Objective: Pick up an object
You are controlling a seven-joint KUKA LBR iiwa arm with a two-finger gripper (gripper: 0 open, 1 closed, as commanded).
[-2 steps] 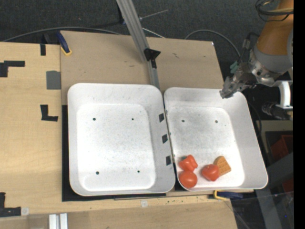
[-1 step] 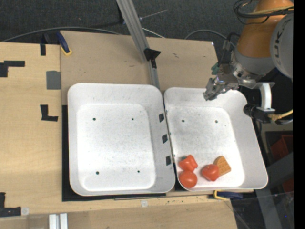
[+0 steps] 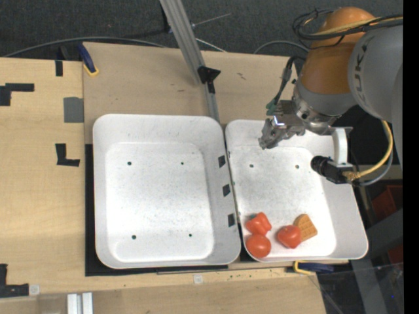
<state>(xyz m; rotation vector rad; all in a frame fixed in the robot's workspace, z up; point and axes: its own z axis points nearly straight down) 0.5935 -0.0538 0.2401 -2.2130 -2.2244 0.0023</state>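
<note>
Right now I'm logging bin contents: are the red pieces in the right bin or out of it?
In. All three red pieces lie in the right bin, in its near corner, beside an orange block.

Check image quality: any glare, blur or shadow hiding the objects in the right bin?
Camera view: even lighting, no harsh glare; the red objects and tan block in the right bin are mildly soft yet distinct; pincer is small and blurry, casting faint shadow.

Even, rather bright light is falling from above, and the two white bins [image 3: 163, 126] are looking almost washed out. Only soft, short shadows are showing along their rims. The whole picture is appearing slightly grainy and soft, and the dark floor [image 3: 262, 12] is losing detail.
</note>
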